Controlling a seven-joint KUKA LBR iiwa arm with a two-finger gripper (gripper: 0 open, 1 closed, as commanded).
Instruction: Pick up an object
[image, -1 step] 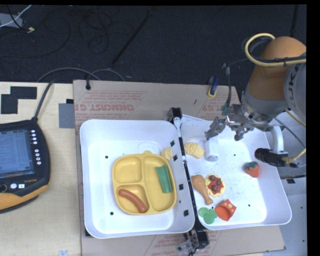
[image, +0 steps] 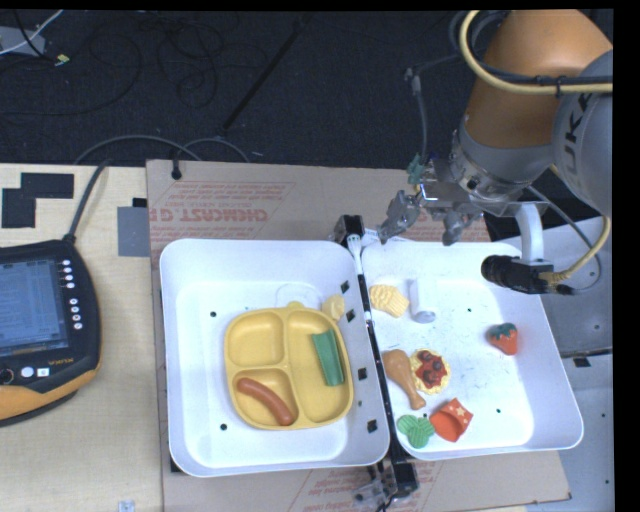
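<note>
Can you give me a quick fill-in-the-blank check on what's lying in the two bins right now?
1. The yellow divided tray lies in the ____ bin.
2. The sausage lies on the tray, and so does a ____ block.
3. The strawberry lies in the ____ bin.
4. The drumstick touches the ____ beside it.

Missing words: left; green; right; pizza slice

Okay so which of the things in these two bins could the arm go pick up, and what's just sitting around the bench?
Pickable things:
- sausage and green piece in the yellow tray
- corn
- drumstick
- pizza piece
- strawberry
- red piece
- green leafy piece

Just lying about:
- control pendant
- cardboard sheet
- cables
</note>
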